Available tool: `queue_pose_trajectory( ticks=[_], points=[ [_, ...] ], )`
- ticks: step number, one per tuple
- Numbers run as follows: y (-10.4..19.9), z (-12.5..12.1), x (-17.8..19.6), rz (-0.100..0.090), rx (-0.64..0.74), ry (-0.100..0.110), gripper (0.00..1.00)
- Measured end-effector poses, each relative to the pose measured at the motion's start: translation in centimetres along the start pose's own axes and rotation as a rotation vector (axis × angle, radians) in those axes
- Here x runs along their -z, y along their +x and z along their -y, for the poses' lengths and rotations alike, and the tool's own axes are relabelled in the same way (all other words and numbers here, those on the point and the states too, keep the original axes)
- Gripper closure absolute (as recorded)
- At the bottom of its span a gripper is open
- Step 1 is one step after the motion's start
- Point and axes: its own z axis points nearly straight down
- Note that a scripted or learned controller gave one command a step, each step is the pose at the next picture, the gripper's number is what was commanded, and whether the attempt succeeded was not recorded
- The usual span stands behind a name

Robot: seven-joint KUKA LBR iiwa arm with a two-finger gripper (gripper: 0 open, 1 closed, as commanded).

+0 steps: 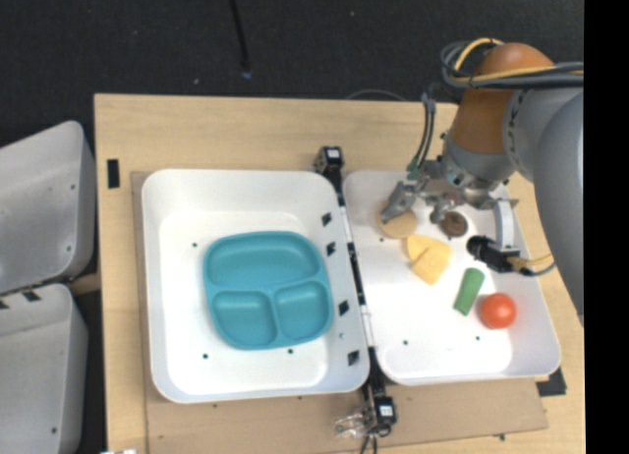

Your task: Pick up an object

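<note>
The grey arm with its orange band is reached in over the right white bin (531,349), wrist bent down above the bin's far edge. The two-finger gripper (425,208) is lowered near a tan rounded piece (396,228); whether the jaws are spread cannot be told (nothing is seen held). Nearer the bin's middle lie a yellow wedge (429,257), a green cylinder (468,291) and a red ball (498,312). A teal sectioned plate (267,288) sits in the left white bin (167,344).
</note>
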Motion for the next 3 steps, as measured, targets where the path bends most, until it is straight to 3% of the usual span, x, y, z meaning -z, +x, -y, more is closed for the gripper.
queue_pose_trajectory(
  ticks=[1,2,3],
  points=[
    [-0.1,-0.1,1.4,-0.001,-0.002,-0.006,1.0],
    [0.1,-0.2,7.9,-0.002,0.005,-0.01,1.0],
    [-0.1,-0.3,9.5,-0.002,0.007,-0.005,1.0]
  ],
)
